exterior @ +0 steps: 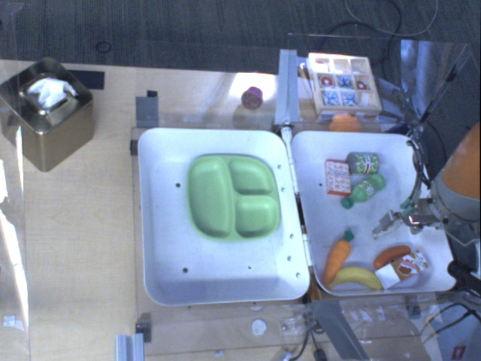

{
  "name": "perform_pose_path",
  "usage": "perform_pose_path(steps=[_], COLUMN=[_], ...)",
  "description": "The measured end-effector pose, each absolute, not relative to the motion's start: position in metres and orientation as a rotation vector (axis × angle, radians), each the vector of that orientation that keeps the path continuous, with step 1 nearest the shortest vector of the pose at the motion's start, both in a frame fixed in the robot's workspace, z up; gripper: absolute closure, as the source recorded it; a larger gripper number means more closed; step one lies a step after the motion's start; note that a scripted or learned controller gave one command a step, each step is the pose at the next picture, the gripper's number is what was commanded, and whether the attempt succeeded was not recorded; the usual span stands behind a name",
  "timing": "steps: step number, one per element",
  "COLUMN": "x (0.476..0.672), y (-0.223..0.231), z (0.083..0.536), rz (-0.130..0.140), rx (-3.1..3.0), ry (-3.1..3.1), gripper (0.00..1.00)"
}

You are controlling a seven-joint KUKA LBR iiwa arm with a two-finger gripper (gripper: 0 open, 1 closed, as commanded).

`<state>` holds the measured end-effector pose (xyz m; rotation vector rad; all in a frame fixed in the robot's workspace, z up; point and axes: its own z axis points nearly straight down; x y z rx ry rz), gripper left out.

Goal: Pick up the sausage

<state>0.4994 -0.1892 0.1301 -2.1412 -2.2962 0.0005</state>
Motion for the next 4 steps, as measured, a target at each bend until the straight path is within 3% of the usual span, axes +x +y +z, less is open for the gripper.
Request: perform_pose_path(steps=[1, 3, 4], x=[0.492, 0.494, 0.494], y=[-0.185, -0.183, -0.150], z=[0.090, 0.090, 0.090], rz=[-0.010, -0.012, -0.009], rx=[-2.030, -1.677, -1.775], ry=[-2.410, -2.674, -2.618], gripper=[0.00, 0.00, 0.00])
